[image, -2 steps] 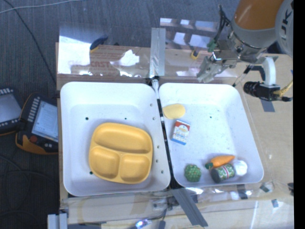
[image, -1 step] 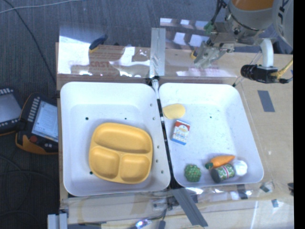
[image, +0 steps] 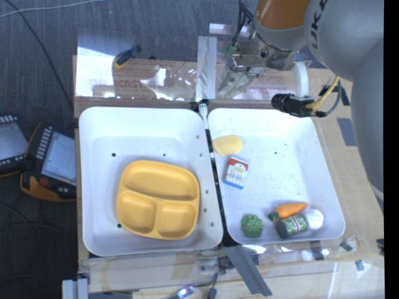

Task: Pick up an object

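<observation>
The right bin (image: 328,167) holds a pale yellow lemon-like piece (image: 227,144) near its back left corner. A small red, white and blue carton (image: 237,172) lies just in front of it. Along the front wall sit a green broccoli piece (image: 252,225), an orange carrot (image: 291,209) and a dark green bottle with a white cap (image: 298,223). My gripper (image: 235,80) hangs above the back edge of the right bin, behind the lemon-like piece and apart from every object.
A yellow divided tray (image: 159,199) lies in the left bin (image: 88,167). A black connector with yellow cable (image: 298,104) juts over the right bin's back rim. Crumpled clear plastic (image: 163,80) lies behind the bins. A teach pendant (image: 51,162) rests at the left.
</observation>
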